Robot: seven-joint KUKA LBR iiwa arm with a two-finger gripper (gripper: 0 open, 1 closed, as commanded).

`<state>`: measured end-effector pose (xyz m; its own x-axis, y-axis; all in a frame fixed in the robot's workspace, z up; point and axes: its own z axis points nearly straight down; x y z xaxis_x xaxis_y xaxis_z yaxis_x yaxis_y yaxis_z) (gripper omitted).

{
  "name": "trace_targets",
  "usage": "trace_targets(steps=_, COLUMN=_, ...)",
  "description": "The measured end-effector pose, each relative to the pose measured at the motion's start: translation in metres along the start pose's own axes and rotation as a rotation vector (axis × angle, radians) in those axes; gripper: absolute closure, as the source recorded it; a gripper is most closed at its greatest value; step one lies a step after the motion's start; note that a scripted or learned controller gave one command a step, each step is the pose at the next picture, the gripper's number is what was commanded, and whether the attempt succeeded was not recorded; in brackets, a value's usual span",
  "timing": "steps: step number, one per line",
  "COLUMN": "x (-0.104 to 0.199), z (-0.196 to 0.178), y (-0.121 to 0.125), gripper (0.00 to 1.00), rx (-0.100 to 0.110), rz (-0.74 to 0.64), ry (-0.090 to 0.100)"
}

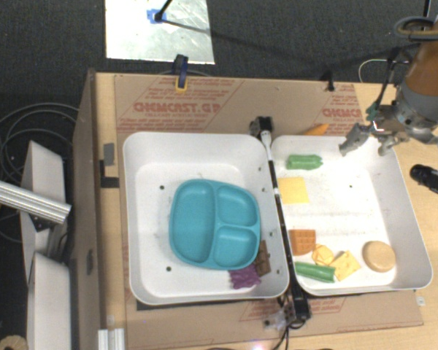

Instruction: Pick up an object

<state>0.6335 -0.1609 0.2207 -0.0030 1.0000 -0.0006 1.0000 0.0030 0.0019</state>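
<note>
Red "CHEMCAST" lettering printed on the brown board [204, 97] behind the bins, repeated partly at right

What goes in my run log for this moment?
gripper: open, holding nothing | position: above right bin far edge | nearest: green block

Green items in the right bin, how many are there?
2. One green piece lies near the right bin's far left corner; another green piece lies at its near edge, beside the yellow pieces. None looks hidden.

Right bin [405, 217] centre bare; toys [328, 257] crowd its near edge
</note>
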Motion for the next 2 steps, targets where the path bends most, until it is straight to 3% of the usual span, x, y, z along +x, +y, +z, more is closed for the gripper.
trace_targets(steps=1, x=0.048, z=0.126, y=0.036, gripper=0.00, rx=0.002, rz=-0.005, ry=0.004)
trace_targets(steps=2, x=0.067, z=0.129, y=0.038, gripper=0.00, rx=-0.007, rz=-0.002, ry=-0.004)
